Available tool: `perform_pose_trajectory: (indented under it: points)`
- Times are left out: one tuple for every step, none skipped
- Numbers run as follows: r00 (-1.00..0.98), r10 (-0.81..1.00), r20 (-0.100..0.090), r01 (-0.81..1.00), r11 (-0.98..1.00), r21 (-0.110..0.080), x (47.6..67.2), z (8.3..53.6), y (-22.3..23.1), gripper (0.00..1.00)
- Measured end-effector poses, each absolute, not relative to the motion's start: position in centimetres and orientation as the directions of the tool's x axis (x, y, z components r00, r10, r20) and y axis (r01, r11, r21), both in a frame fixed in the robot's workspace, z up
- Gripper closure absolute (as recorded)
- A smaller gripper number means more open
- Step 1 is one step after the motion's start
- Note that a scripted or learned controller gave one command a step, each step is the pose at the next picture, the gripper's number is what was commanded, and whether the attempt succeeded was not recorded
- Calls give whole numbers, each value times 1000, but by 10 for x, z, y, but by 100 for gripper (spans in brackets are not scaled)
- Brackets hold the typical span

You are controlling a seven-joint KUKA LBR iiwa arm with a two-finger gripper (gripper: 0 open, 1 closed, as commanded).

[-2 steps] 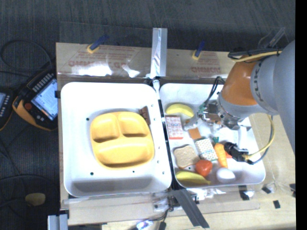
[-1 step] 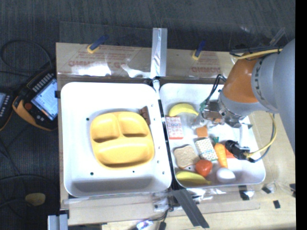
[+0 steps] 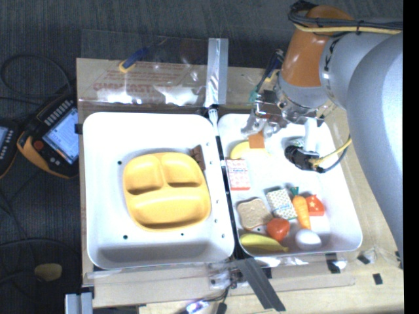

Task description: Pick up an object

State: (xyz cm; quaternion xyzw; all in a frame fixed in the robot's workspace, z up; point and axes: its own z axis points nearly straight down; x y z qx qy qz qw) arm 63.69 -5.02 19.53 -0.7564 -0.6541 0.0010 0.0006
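My gripper point(image 3: 258, 135) reaches down into the back left corner of the right bin point(image 3: 340, 195). A small orange block point(image 3: 256, 142) sits between its fingertips, and the gripper is shut on it. A pale yellow piece point(image 3: 238, 150) lies just left of the block, against the bin's wall. Nearer the front lie a red-and-white card point(image 3: 237, 174), a bread slice point(image 3: 253, 211), a checkered block point(image 3: 282, 203), a carrot point(image 3: 301, 212), a tomato point(image 3: 278, 228), a red pepper point(image 3: 315, 205), a banana point(image 3: 262, 243) and a white egg point(image 3: 308, 238).
The left bin point(image 3: 98, 175) holds a yellow compartment tray point(image 3: 167, 188) and a small brown piece point(image 3: 196, 154) by its right wall. A black cable loop point(image 3: 300, 156) hangs from the wrist over the right bin. A handheld controller point(image 3: 55, 136) lies off the bench at left.
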Motion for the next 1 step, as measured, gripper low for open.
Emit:
perform_pose_trajectory:
  points:
    - [142,990,-1,990,-142,-5,637,203,-49,100]
